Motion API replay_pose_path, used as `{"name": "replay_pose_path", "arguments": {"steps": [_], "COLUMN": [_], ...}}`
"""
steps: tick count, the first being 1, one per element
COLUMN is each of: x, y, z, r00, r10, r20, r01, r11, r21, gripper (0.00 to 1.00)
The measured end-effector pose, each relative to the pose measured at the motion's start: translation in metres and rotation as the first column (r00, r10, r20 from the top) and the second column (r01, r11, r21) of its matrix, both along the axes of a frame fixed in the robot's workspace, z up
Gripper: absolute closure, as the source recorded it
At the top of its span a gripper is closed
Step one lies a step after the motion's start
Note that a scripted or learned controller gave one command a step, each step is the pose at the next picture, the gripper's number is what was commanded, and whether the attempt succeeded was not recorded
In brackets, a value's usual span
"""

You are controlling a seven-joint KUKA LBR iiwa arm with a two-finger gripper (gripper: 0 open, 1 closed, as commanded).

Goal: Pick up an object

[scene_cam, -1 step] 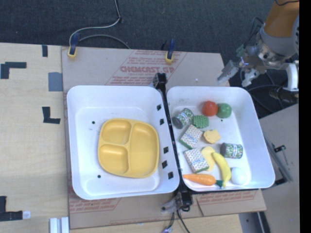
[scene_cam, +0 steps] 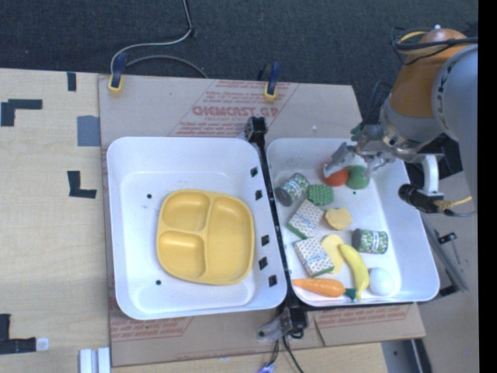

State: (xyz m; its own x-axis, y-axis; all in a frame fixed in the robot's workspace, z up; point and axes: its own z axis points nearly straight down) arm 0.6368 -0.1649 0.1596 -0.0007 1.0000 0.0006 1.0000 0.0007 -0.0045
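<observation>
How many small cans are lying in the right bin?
2. One can lies at the bin's left side near the divider, beside a green block. The other can lies further right, above the banana. More could be hidden under the gripper.

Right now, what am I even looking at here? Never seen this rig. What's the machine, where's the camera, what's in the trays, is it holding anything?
One camera looks down at a slant on a bench. The machine is a single robot arm, grey with an orange band, reaching in from the picture's right. Its gripper hangs over the far end of the right bin, close to a red toy piece and a green one. I cannot tell how the jaws stand, or whether anything is held.

The left bin holds a yellow divided plate.

The right bin holds toy food: two small green cans, patterned blocks, a banana, a carrot and a white egg.

Its job is to pick up an object.
</observation>
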Motion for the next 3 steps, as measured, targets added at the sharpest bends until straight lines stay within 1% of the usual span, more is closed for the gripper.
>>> {"name": "replay_pose_path", "arguments": {"steps": [1,2,3], "x": [-0.028,-0.028,-0.037], "y": [0.025,0.025,0.105], "z": [-0.073,-0.063,0.025], "r00": [1.000,1.000,1.000], "r10": [0.000,0.002,0.002], "r20": [0.007,0.008,0.005], "r01": [0.000,-0.002,-0.002], "r11": [1.000,1.000,1.000], "r21": [-0.002,-0.003,0.000], "gripper": [0.00,1.00,1.00]}}
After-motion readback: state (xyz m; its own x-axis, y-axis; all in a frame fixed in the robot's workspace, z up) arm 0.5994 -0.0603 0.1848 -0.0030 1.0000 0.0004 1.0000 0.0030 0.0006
